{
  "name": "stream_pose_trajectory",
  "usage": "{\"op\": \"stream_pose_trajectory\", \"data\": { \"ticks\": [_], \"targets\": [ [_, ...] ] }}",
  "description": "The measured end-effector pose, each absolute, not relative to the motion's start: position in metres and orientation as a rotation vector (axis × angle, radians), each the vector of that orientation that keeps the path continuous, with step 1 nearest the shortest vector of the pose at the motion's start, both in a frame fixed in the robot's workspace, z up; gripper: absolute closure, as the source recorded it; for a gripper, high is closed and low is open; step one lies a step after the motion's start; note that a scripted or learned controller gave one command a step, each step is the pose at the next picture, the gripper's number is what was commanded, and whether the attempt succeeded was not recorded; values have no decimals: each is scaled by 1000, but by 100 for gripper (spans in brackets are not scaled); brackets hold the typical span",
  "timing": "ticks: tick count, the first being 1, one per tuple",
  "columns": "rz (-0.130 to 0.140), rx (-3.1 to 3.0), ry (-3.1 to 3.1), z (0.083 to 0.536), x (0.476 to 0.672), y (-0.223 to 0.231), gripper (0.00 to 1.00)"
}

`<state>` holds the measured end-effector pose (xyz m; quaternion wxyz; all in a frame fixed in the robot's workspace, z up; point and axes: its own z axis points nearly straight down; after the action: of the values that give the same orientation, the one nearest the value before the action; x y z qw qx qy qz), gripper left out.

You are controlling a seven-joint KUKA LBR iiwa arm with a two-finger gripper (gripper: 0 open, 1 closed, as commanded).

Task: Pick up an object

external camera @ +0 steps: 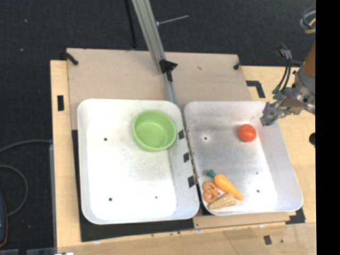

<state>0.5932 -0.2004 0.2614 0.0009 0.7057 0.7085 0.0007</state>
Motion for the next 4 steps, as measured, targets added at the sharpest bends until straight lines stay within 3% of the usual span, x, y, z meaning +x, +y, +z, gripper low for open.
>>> {"op": "stream_pose_trajectory", "data": {
  "ticks": [2,4],
  "targets": [
    [0,2219,2222,247,607,-109,100],
    [-1,2220,2225,233,603,-1,100]
  ]
}}
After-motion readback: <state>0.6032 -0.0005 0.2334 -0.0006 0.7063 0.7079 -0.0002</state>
